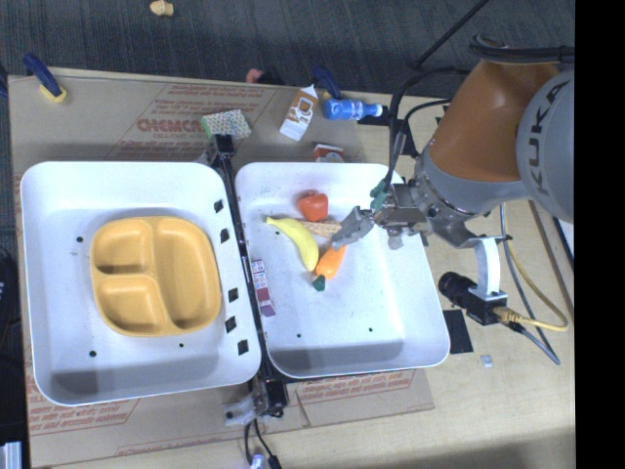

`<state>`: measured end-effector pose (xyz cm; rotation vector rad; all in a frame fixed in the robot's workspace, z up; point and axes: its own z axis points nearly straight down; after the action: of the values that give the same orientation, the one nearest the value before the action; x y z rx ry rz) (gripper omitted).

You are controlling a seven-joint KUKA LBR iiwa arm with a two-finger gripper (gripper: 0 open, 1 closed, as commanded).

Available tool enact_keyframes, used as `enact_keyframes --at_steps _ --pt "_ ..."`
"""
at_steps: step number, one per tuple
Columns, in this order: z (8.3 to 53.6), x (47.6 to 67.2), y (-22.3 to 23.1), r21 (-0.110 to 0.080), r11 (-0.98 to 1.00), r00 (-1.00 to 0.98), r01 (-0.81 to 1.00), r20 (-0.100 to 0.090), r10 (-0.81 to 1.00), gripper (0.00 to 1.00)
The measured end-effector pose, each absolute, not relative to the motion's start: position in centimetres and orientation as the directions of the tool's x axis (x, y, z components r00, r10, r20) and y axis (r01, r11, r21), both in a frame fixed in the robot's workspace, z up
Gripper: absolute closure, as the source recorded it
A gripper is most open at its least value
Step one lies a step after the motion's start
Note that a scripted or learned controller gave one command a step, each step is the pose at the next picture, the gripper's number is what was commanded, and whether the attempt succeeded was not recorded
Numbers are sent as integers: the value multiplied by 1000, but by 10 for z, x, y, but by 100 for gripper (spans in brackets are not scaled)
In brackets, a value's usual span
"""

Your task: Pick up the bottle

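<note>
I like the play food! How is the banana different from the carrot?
The banana is yellow and curved; the carrot is orange and straight, with a green end. The banana looks longer than the carrot. The banana lies nearer the bin's middle divider, while the carrot lies nearer the gripper. Both lie flat in the right bin, touching or nearly so, beside a red tomato.

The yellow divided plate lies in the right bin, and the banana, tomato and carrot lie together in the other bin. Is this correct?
Not quite. The camera view shows the yellow divided plate in the left bin. The banana, tomato and carrot lie together in the other bin, the right bin.
</note>
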<state>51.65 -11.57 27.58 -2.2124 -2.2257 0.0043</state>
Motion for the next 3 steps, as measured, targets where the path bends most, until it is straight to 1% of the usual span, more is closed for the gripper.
enact_keyframes --at_steps 1,2,3 --pt "286 517 -115 -7 11 -11 1000 1 1000 100" --pt "217 492 -212 -5 26 -26 1000 0 1000 100" --pt "160 476 -207 -5 -146 146 989 2 989 100"
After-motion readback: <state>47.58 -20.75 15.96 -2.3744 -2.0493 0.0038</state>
